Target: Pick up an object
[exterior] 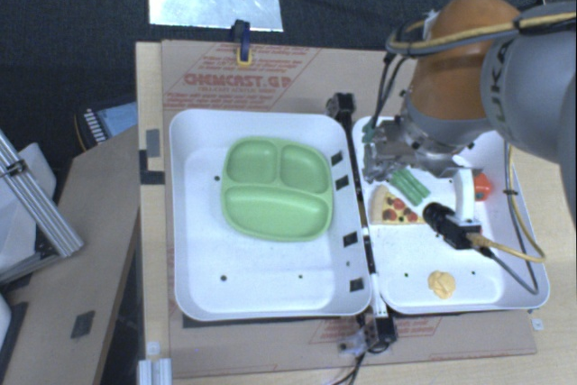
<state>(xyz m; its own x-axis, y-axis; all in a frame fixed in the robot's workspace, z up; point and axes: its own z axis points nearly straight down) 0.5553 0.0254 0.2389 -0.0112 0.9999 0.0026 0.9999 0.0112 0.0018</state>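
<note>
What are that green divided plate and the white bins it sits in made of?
The green three-compartment plate looks like moulded plastic: even colour, rounded ridges, a soft matte sheen. The two shallow white bins also look plastic, smooth with rounded corners, though thin painted metal cannot be ruled out.

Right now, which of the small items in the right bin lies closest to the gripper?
The green ridged piece, just beside the gripper. The pizza slice lies a little farther, the yellow lump farthest.

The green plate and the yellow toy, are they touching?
Apart. The camera view shows the green plate in the left bin and the yellow toy in the right bin, a divider between them.
</note>
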